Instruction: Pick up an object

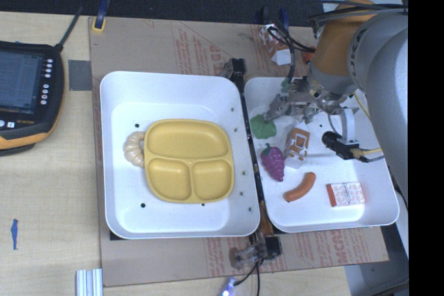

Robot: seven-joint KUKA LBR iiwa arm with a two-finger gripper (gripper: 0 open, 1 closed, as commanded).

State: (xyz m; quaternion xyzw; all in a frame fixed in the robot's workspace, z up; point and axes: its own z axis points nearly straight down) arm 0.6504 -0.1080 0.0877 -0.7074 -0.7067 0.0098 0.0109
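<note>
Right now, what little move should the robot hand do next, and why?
Probably dip straight down a little: the gripper hovers at the right bin's upper left, just above the green toy, the closest thing to it. Nothing shows between its fingers.

A robotics laboratory is indicated. 2 white bins (111, 149) are fixed on a cardboard sheet (173, 35) laid over a wooden bench (41, 218). A teach pendant (24, 97) is placed at the left, with cabling routed around the bins.
</note>
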